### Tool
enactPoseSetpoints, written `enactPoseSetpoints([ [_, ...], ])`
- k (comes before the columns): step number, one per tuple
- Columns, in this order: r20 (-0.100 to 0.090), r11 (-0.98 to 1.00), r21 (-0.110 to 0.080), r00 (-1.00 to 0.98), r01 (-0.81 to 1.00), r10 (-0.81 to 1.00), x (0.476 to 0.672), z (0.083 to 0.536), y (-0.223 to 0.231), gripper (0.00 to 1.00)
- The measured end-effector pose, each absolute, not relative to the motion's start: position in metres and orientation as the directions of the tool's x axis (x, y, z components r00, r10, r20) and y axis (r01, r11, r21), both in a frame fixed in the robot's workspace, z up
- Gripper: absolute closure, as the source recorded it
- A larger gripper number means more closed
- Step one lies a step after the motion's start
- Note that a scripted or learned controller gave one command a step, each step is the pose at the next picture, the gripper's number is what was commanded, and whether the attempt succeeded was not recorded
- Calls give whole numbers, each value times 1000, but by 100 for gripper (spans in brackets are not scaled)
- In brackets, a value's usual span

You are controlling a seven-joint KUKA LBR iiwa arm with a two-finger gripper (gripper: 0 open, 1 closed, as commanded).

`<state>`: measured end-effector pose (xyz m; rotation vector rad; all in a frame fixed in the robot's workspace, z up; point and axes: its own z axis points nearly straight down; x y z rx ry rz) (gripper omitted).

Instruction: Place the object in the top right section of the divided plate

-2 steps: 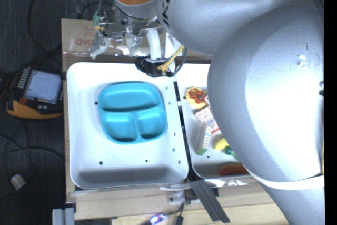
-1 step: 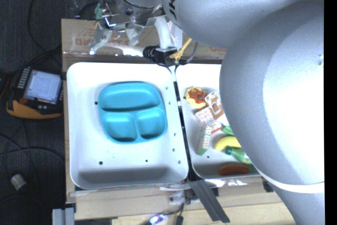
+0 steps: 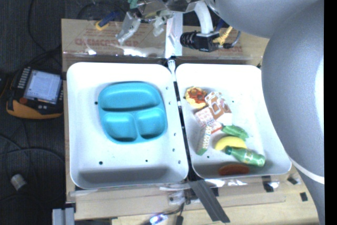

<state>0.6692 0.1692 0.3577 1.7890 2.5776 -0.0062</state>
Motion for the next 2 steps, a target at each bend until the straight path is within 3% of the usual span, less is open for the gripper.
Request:
enactPoseSetpoints([
  [1, -4, 489, -1, -489, 872, 872, 669, 375, 209, 0],
  [2, -5, 489, -2, -489, 872, 872, 669, 384, 209, 100],
])
